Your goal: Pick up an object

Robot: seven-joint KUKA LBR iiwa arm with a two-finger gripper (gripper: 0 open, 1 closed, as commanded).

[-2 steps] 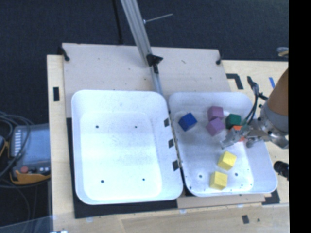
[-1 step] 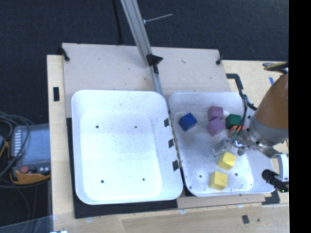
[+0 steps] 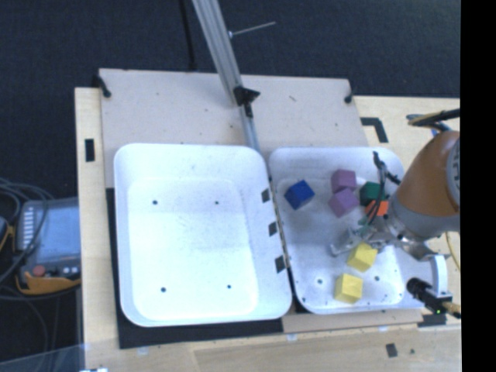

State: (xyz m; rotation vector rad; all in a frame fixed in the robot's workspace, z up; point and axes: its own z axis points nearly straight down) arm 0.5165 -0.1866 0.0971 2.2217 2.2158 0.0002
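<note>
The tool [image 3: 358,239] was seen low in the right shallow white bin [image 3: 310,289], just beside a small yellow cube [image 3: 362,256]; its grip state could not be told.

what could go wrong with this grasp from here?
1. The gripper sits low beside the upper yellow block; it may nudge it rather than straddle it.
2. Purple blocks and green and orange pieces crowd the wrist; the arm could sweep them.
</note>
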